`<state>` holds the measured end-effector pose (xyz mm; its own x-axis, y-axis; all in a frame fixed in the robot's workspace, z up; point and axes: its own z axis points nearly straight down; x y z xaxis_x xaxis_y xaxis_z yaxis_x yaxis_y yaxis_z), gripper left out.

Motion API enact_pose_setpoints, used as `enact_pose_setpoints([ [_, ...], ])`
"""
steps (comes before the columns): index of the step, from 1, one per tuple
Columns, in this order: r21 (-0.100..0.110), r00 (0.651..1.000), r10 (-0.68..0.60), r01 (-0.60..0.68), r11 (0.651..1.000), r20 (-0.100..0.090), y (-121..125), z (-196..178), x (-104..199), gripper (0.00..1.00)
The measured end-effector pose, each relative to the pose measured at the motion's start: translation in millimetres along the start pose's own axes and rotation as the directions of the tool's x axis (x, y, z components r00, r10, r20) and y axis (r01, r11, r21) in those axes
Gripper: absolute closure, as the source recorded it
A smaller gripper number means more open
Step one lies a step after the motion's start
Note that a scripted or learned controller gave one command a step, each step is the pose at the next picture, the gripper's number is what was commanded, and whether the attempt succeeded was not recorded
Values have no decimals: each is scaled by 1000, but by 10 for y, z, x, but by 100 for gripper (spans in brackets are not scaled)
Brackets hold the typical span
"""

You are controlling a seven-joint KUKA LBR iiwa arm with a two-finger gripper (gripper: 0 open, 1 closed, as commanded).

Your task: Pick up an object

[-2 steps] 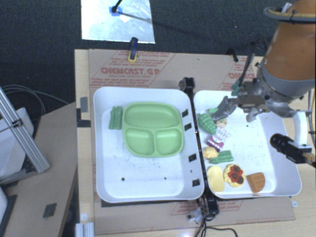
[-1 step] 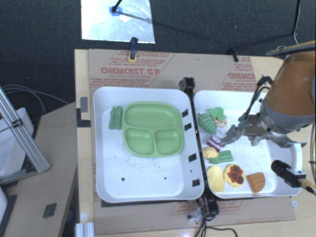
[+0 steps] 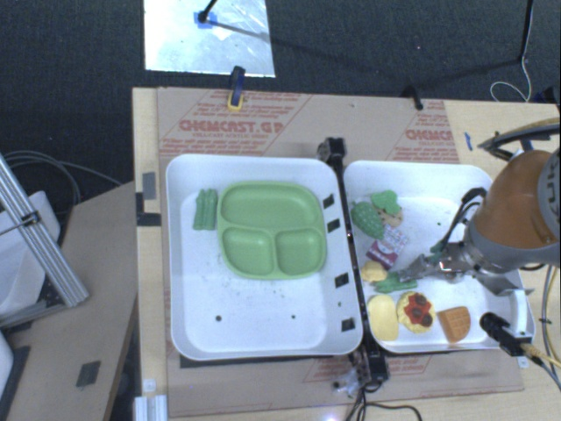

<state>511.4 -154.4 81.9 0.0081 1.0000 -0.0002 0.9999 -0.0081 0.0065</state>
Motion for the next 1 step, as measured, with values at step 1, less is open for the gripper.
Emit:
enact_pose_setpoints([
  [1, -9, 1000, -18, 18, 1000, -1, -213, -1488, 692, 0],
])
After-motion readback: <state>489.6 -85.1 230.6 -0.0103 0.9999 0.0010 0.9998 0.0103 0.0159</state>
